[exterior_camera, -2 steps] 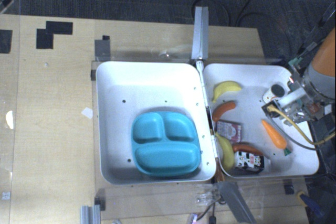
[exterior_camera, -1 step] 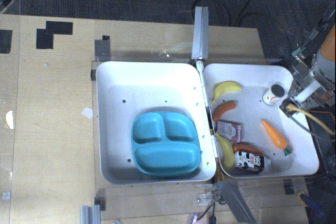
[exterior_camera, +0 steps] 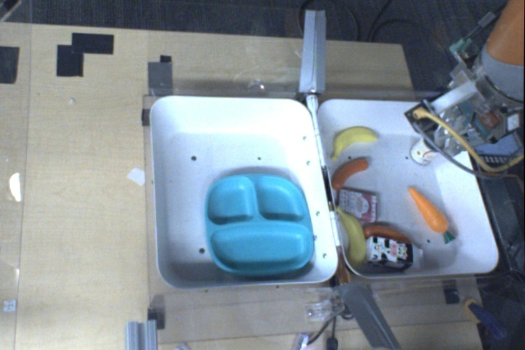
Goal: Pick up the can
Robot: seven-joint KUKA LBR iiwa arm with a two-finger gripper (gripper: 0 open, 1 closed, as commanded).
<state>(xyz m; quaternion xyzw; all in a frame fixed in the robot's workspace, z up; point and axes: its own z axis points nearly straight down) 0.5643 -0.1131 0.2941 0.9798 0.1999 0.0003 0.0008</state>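
Can (exterior_camera: 388, 252) lies on its side near the front edge of the right bin (exterior_camera: 484, 246), dark with a white patch on its label. Just behind it, touching or almost touching, lies a reddish sausage-like piece (exterior_camera: 385, 232). To its left a yellow banana (exterior_camera: 354, 232) rests along the bin wall, and above that sits a small dark red packet (exterior_camera: 358, 202). Further back there are another reddish sausage (exterior_camera: 351, 170) and a second banana (exterior_camera: 354, 138). An orange carrot (exterior_camera: 430, 212) lies apart, toward the right side of the bin.

The left bin (exterior_camera: 176, 176) holds a blue divided tray (exterior_camera: 259, 224).

The end effector (exterior_camera: 436, 131) hovers over the back right corner of the right bin, well apart from the can — wires and metal parts hide it, so I cannot tell whether it is wide or narrow. It holds nothing that I can see. Both bins stand on the table (exterior_camera: 74, 176).
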